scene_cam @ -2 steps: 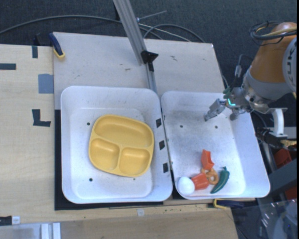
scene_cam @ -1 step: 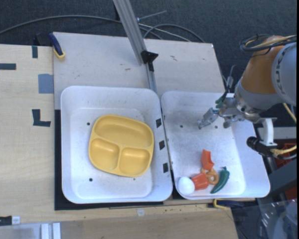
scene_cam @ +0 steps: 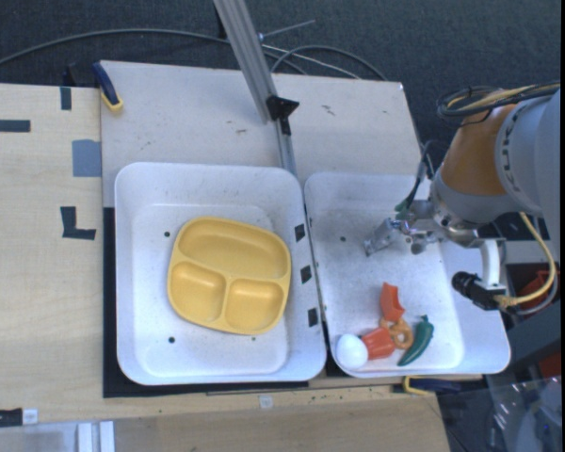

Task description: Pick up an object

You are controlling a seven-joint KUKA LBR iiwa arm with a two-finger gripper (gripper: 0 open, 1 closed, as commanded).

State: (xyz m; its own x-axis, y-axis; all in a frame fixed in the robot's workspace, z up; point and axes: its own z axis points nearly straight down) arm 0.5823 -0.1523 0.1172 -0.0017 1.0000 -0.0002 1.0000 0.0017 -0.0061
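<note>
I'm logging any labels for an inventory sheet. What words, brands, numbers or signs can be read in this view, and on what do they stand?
No text can be read in this view.
The yellow divided plate in the left bin: plain, no marking visible.
The white egg, orange pieces and green piece in the right bin: no lettering.
The arm's orange band: no legible print.
The dark tape patches on the bench: plain shapes, not characters.

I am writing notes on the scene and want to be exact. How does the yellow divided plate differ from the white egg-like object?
The yellow plate is far larger than the white egg. The plate is flat with three compartments; the egg is round and smooth. The plate lies alone in the left bin; the egg sits at the right bin's near corner, beside orange and green toys. The gripper touches neither.
</note>
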